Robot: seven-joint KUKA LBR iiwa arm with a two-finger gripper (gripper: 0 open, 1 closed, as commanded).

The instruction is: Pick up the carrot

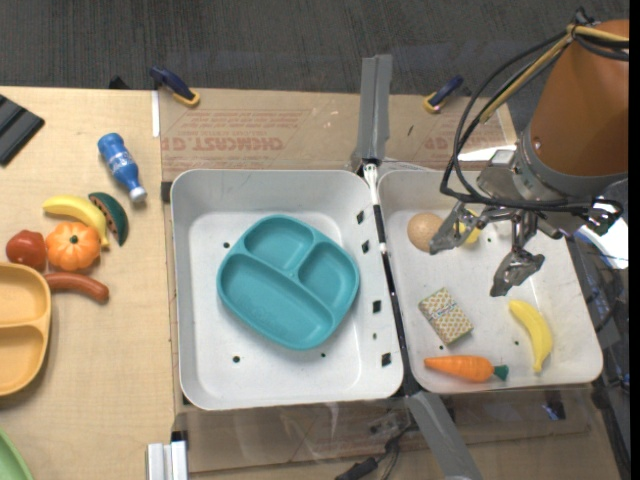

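Two white bins sit on the bench; in the right bin (580,368), the carrot (460,368) lies along the near wall, just below a small box (445,316). The gripper (480,258) hovers above, fingers spread, empty.

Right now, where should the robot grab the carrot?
Around the thick orange middle of the carrot, coming straight down from above. It lies flat, lengthwise along the right bin's front wall, so the jaws should probably close across its narrow width.

Dark grey carpet floor (250,18) beyond a light wooden bench (70,128)
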